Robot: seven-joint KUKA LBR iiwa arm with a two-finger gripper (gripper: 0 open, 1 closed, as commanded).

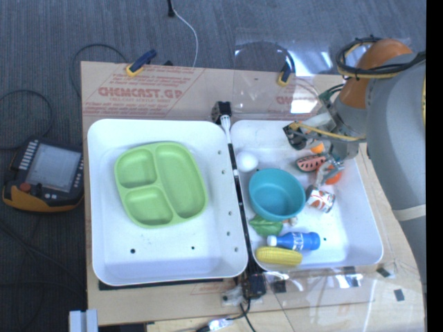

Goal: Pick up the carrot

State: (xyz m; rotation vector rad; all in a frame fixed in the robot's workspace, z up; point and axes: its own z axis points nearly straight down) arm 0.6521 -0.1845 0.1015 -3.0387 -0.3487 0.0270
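The gripper (331, 163) reaches into the right bin (360, 244) near its back right corner, and an orange piece — the carrot (333, 177) — sits at its tips; whether it is pinched I cannot tell. Just beside lie a watermelon slice (310, 162) and a red-and-white can (321, 199). A blue bowl (276, 192) stands mid-bin, with a blue bottle (297, 241) and corn cob (279, 256) at the front. The left bin (104, 254) holds a green divided plate (160, 184).

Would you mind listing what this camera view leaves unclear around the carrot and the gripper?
- Carrot: mostly covered by the gripper; its full shape is hidden.
- Gripper: contact with the carrot is too small and cluttered to judge.
- Arm: cut off by the right edge.
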